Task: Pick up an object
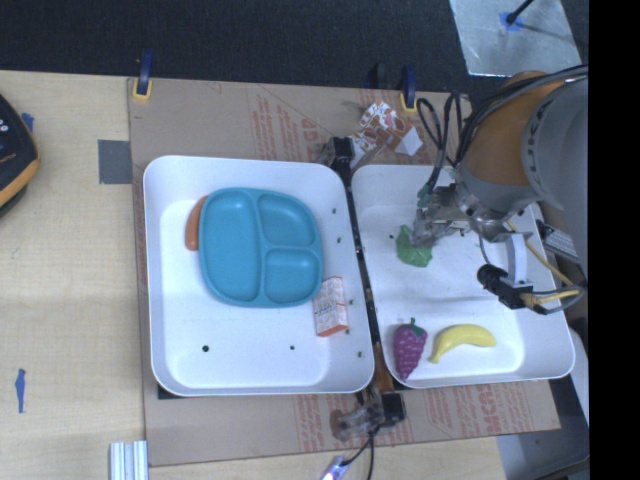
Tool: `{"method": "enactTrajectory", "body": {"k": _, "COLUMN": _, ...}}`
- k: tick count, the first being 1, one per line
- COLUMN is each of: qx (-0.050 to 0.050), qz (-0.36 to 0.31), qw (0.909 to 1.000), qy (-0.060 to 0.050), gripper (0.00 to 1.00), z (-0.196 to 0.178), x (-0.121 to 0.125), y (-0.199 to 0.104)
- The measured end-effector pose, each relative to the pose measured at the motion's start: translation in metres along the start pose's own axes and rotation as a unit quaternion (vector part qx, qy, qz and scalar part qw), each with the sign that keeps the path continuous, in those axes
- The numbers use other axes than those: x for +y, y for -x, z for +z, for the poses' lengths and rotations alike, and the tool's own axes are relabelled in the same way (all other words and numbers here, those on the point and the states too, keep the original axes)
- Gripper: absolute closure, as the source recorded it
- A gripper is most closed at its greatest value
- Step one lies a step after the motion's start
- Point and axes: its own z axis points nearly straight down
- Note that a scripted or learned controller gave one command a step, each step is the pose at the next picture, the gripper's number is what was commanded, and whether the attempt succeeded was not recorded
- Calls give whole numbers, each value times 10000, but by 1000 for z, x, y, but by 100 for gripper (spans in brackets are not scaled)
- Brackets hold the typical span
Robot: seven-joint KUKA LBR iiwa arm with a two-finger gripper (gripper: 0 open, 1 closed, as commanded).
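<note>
In the right bin (pixel 450 298) lie a small green object (pixel 412 248) near the middle, a purple grape bunch (pixel 408 348) at the front left, and a yellow banana (pixel 462 340) beside it. My gripper (pixel 428 226) is low in this bin, right above and against the upper right side of the green object. Its tips are dark and small against the arm. The grey arm with its orange band (pixel 505 148) reaches in from the right.
The left bin (pixel 170 298) holds a blue divided plate (pixel 262 246) with an orange item (pixel 192 226) tucked under its left side, and a small printed packet (pixel 331 306) by the right wall. Cables (pixel 530 288) loop off the wrist over the right bin.
</note>
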Motion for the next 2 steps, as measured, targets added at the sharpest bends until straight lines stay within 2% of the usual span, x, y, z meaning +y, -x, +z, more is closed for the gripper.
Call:
{"method": "enactTrajectory", "body": {"k": 1, "qx": 0, "qz": -1, "qw": 10000, "qy": -1, "gripper": 0, "z": 0, "x": 0, "y": 0}}
{"method": "enactTrajectory", "body": {"k": 2, "qx": 0, "qz": 1, "qw": 10000, "qy": 11, "gripper": 0, "z": 10, "x": -2, "y": -6}}
